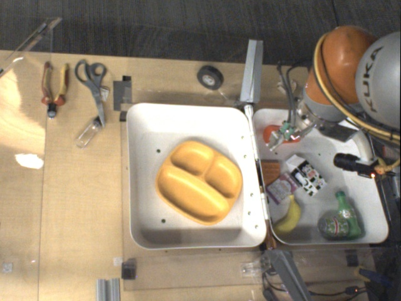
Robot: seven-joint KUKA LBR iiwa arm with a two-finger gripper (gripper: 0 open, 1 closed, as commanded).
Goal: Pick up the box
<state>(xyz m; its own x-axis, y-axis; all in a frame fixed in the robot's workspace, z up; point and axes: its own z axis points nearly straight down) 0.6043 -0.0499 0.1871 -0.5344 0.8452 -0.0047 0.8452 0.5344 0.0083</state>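
The box (306, 175) is small and white with black markings, and it lies tilted near the middle of the right bin (373, 236). My gripper (287, 131) hangs over the far left corner of that bin, above and to the left of the box and apart from it. A red object (272, 133) lies just to the left of the gripper tip. The grey arm with its orange band (341, 58) covers the bin's far right part.
In the right bin a purple packet (280, 189) and a brown patch (270, 170) lie left of the box, with a banana (288, 216) and a green bottle (341, 222) along the near side. The left bin (144, 168) holds a large yellow moulded object (199, 182). Scissors (94, 86), pliers (53, 86) and a tape roll (210, 76) lie on the bench.
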